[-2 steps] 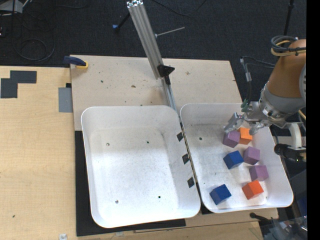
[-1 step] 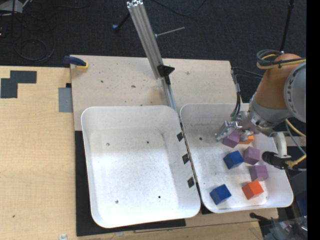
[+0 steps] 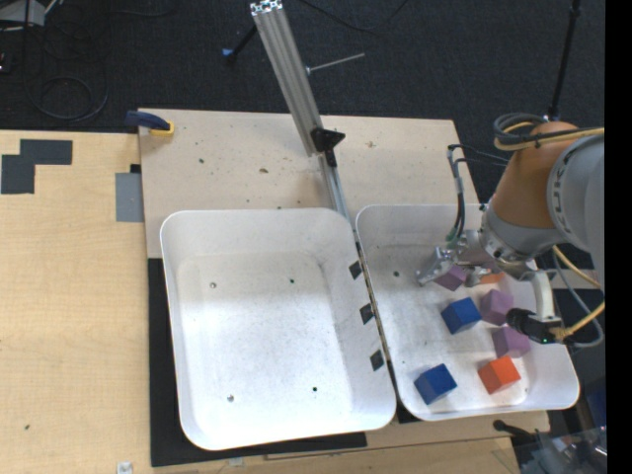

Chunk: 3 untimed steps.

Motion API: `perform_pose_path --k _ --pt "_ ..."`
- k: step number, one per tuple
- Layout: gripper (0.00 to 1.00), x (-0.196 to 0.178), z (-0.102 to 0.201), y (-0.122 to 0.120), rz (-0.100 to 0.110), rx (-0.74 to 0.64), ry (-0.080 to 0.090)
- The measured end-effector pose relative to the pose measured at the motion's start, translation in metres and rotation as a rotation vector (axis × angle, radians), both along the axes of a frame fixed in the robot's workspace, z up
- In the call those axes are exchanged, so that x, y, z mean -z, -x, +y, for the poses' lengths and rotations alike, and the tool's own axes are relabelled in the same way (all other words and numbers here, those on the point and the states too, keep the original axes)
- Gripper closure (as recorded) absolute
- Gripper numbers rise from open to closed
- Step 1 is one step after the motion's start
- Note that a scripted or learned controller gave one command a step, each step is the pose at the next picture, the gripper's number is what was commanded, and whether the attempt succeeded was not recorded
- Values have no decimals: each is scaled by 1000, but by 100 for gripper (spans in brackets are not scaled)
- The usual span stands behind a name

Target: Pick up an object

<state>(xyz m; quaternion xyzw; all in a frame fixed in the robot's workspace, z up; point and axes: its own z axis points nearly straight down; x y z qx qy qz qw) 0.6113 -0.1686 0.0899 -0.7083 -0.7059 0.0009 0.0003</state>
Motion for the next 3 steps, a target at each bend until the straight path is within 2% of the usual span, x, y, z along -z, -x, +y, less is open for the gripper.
perform_pose_path --k 1,3 --pt "100 -10 0 0 1 4 -1" --pt "100 -127 -5 -2 -6 -6 0"
